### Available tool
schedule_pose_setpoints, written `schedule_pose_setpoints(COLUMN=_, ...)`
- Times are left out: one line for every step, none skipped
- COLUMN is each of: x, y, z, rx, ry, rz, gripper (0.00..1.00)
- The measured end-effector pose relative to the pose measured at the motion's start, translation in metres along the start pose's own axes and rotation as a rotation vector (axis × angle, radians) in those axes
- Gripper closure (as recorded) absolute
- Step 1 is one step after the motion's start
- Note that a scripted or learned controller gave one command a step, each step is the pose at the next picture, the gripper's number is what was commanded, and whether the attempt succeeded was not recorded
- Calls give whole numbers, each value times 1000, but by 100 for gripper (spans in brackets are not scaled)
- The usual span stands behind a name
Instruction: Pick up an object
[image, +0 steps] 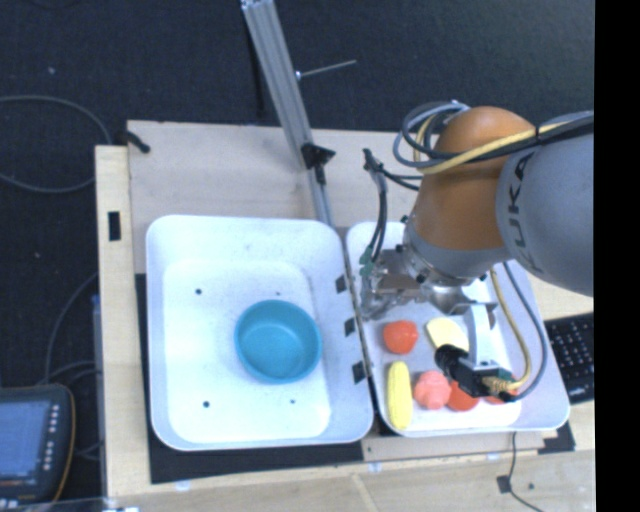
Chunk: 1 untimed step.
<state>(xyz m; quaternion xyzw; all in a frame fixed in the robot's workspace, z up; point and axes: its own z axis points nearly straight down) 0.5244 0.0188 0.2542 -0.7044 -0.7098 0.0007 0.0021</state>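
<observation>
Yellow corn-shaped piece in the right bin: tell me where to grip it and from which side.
Grip the yellow corn-shaped piece across its narrow middle, coming straight down from above. It lies flat and long beside the right bin's left wall, so the fingers should probably close across its width, though the wall and the pink piece leave little room.

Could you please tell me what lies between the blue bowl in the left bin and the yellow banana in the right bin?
In the camera view, between the blue bowl and the banana lie bare white bin floor and the two bins' adjoining rims.
</observation>
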Motion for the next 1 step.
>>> schedule_pose_setpoints(x=59, y=-18, z=-1, rx=4, ry=2, rz=-3, gripper=100)
